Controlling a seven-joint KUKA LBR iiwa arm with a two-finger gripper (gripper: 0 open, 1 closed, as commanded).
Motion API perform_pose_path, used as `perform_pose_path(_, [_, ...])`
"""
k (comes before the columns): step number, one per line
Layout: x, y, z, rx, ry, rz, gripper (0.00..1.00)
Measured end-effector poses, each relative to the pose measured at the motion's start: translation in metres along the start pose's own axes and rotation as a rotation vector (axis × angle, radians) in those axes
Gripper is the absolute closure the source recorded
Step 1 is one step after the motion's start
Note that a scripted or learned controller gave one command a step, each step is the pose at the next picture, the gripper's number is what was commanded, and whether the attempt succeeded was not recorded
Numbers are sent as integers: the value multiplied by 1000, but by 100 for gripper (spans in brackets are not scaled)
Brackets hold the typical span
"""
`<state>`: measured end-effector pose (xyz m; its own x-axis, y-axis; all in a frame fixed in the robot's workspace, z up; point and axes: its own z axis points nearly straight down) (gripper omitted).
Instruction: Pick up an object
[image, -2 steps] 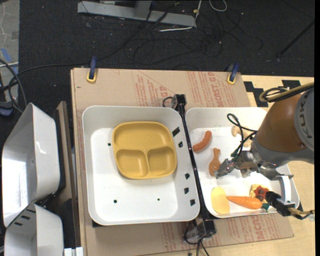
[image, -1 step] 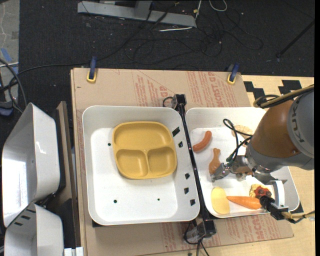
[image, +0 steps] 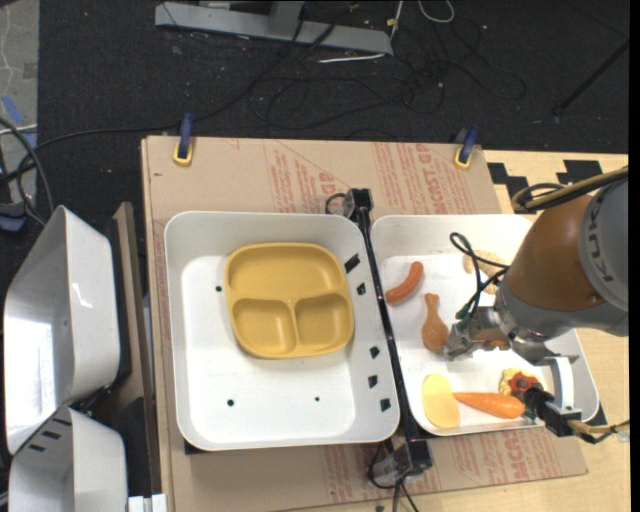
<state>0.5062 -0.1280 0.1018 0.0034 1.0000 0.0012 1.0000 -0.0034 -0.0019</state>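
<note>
Cardboard (image: 420, 170) covered the surface, printed with faint red lettering and held at its far edge by two clamps with yellow grips (image: 183, 152) (image: 464, 153). Two shallow white bins sat side by side on it. The left bin (image: 200, 400) carried a yellow divided plate (image: 290, 299) in its upper half. The right bin (image: 400, 235) held toy food: a sausage (image: 404, 283) near the dividing wall, a brown drumstick (image: 433, 323) below it, a pale yellow round slice (image: 440, 401) at the near edge, a carrot (image: 490, 404) lying just beside that slice, and a small red and yellow piece (image: 518, 381) near the carrot's thick end. The arm (image: 565, 270) reached in from the right, its orange band over the bin. The end effector (image: 466, 338) sat low, just beside the drumstick; whether its fingers were apart or together could not be told. Dark carpet (image: 90, 80) with trailing black cables (image: 280, 85) surrounded the surface, and white containers (image: 55, 310) stood at the left.
</note>
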Motion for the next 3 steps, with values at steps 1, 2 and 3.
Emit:
perform_pose_path(1, [-5,0,-62,-7,-3,-5,100])
perform_pose_path(2, [-5,3,-104,-6,-2,-7,100])
perform_pose_path(3, [-5,5,-153,-7,-3,-7,100])
